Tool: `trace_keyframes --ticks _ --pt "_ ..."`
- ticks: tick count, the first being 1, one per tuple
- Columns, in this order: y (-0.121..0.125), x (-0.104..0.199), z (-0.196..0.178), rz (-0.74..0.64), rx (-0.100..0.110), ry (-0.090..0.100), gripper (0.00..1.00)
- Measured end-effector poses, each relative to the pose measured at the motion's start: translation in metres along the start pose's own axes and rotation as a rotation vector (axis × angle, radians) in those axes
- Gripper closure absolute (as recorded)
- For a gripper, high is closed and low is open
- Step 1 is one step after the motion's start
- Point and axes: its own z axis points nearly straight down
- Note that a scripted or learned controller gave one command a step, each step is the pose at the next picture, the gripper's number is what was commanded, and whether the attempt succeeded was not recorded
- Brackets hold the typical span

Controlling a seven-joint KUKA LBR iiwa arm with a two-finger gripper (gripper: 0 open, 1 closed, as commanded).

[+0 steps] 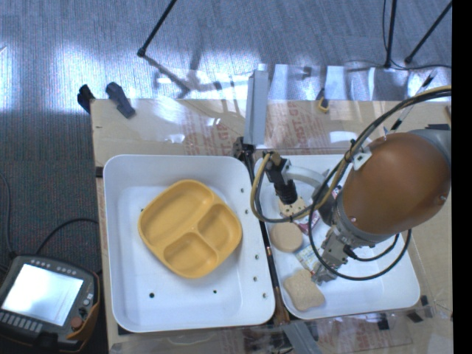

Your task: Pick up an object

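Left bin (125,198): yellow tray (190,227); right bin (398,290): two biscuits (304,292).

The yellow plate (190,228) looks like smooth, matt plastic inside a glossy white plastic bin (125,198), the two pale lumps (286,237) right of that bin look rough and bread-like, the desk (169,124) shows shiny wood-brown board, and the floor (74,21) is ribbed carpet.

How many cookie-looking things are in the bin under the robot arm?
2. A round tan piece lies near the right bin's left wall; a squarish tan piece lies at its front-left corner. The arm may hide more.
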Motion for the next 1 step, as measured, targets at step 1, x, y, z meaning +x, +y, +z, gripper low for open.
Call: trace_keyframes --ticks 1 --pt "-0.0412 -0.0138 -0.0140 -0.315 0.001 0.002 1.00"
